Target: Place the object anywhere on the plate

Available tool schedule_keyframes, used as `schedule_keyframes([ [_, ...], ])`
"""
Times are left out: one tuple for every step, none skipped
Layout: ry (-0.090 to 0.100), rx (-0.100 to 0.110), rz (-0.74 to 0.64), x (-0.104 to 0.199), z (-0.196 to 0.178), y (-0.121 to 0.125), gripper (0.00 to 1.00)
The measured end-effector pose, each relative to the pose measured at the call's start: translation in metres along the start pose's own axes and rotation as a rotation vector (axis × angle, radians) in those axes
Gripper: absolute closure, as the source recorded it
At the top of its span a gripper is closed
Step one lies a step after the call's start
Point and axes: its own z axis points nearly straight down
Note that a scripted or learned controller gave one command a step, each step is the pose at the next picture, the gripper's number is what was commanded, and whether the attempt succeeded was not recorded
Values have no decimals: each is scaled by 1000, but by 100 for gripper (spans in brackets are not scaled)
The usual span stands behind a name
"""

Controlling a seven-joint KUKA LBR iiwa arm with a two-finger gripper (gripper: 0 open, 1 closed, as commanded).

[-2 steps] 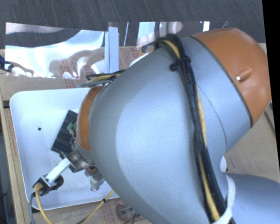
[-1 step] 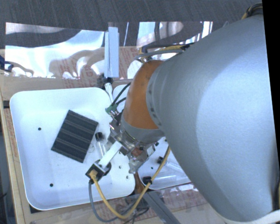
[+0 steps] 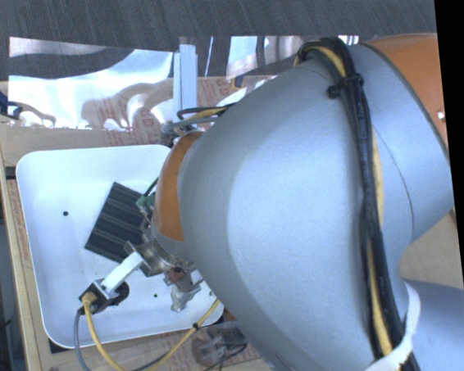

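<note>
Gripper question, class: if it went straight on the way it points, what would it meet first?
Probably the white floor of the left bin. The gripper seems to point down beside the dark ribbed plate, though depth is unclear.

Light: even, bright overhead | glare: crinkled foil sheet (image 3: pixel 90 92) behind bin (image 3: pixel 44 241) | shadows: soft | focus: near arm (image 3: pixel 301 214) slightly blurred
</note>
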Motion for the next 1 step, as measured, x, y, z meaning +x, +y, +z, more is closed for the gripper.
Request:
schedule_keyframes([
  [5, -3, -37, 12, -79, -28, 0],
])
